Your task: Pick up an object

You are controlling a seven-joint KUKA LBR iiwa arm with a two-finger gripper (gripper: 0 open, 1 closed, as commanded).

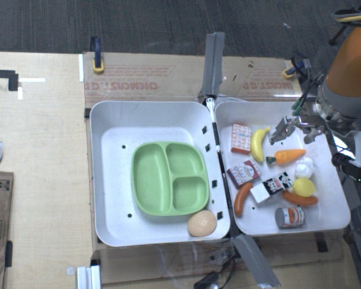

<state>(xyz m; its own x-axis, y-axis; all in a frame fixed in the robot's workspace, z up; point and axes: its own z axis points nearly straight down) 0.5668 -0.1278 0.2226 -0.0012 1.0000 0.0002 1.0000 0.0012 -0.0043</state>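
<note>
Green tray (169, 177), yellow banana (258, 144), orange carrot (287, 156), white bins (102, 179).

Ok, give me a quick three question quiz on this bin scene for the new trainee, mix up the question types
1. True or false: the green tray sits in the left bin.
2. Which thing lies nearest the tool? A) the can B) the banana C) the egg
3. Fill in the missing word: the egg rests beside the green tray in the ____ bin.

Key
1. True. The tray fills the middle of the left bin.
2. B. The tool hangs over the right bin, just above the banana and the carrot; the can is at that bin's near edge.
3. Left.
</note>
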